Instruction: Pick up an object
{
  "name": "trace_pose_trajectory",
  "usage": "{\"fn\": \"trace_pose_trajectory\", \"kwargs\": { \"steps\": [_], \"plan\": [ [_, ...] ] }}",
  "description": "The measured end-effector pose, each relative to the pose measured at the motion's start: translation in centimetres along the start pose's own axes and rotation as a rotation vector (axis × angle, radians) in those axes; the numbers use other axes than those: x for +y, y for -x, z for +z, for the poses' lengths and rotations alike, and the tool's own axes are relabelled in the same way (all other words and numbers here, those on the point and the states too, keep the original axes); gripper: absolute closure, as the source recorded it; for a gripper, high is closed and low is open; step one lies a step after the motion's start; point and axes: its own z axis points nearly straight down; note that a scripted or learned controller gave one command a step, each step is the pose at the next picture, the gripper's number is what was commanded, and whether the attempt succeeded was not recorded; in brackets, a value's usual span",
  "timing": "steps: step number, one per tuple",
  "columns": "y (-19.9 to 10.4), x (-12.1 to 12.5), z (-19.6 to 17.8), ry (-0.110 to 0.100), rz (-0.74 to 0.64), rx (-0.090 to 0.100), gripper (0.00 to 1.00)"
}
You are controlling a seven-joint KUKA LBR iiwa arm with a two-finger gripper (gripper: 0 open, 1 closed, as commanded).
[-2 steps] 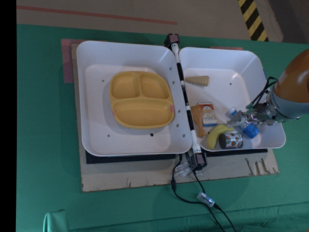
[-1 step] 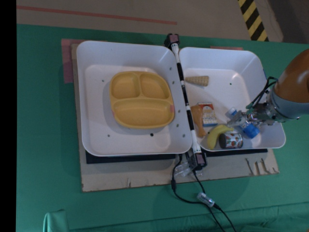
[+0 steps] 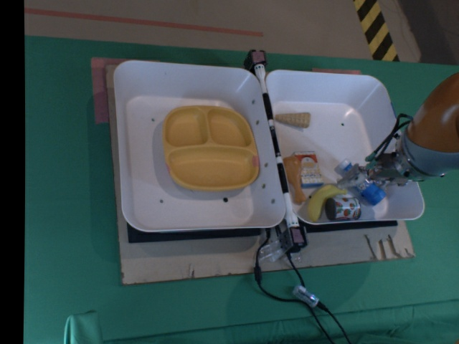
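The right bin (image 3: 373, 95) has open floor across its far and middle right, with just a waffle cone (image 3: 293, 119) lying by the divider rail (image 3: 273, 145). Its near part is crowded: a small carton (image 3: 303, 173), a banana (image 3: 321, 198), a tin can (image 3: 344, 208) and a blue-capped bottle (image 3: 362, 187) sit close together. In the left bin (image 3: 140, 206) a yellow divided plate (image 3: 209, 147) takes the middle, leaving free floor all around it.

A robot lab or industrial hall is showing here: yellow-black hazard tape (image 3: 373, 16) is running across concrete floor (image 3: 179, 2) beyond the green worktop (image 3: 64, 192).
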Motion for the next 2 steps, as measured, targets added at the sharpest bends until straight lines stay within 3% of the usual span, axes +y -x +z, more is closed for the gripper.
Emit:
{"fn": "trace_pose_trajectory", "kwargs": {
  "steps": [2],
  "plan": [
    [0.0, 0.0, 0.0, 0.0, 0.0, 0.0, 0.0]
  ]
}}
